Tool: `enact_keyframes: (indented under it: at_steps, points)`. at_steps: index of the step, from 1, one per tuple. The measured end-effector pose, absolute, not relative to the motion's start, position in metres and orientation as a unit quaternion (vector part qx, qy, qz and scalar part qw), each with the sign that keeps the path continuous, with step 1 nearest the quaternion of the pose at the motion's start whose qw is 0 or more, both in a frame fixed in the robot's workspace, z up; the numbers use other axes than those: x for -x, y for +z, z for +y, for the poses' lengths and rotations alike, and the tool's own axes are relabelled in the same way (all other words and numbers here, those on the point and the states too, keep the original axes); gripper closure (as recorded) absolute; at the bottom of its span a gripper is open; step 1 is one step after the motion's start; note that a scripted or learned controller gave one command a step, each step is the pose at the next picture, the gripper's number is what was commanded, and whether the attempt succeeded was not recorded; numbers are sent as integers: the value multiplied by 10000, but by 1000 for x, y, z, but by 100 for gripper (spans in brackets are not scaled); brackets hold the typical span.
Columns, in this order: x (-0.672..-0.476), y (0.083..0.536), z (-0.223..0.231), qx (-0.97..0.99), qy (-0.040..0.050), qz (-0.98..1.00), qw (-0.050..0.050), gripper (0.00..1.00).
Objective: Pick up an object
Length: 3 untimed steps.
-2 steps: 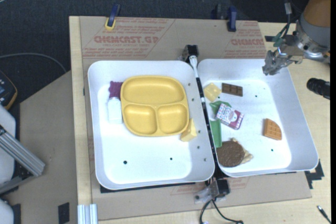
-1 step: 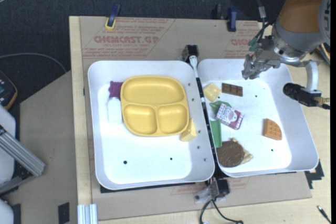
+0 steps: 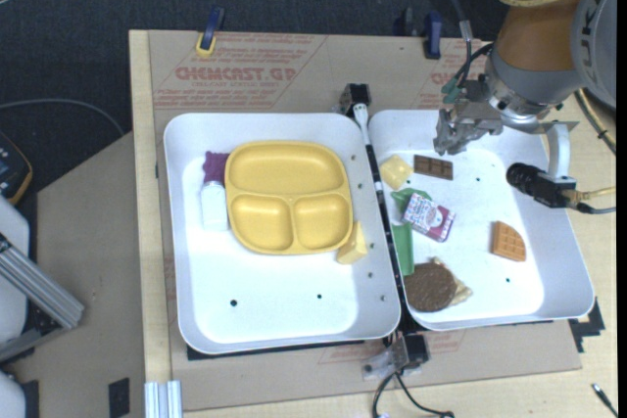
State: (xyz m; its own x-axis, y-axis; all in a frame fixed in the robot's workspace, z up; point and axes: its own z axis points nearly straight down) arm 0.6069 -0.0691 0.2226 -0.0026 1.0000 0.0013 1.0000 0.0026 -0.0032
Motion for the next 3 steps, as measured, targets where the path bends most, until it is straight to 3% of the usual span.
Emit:
enact_keyframes:
  at_steps: [1, 2, 3]
  points:
    - [-626, 224, -62, 7064, -11, -7078, -17, 100]
    - [-607, 220, -61, 7077, 11, -7065, 14, 100]
    - [-620, 216, -67, 7073, -6, -7070, -15, 100]
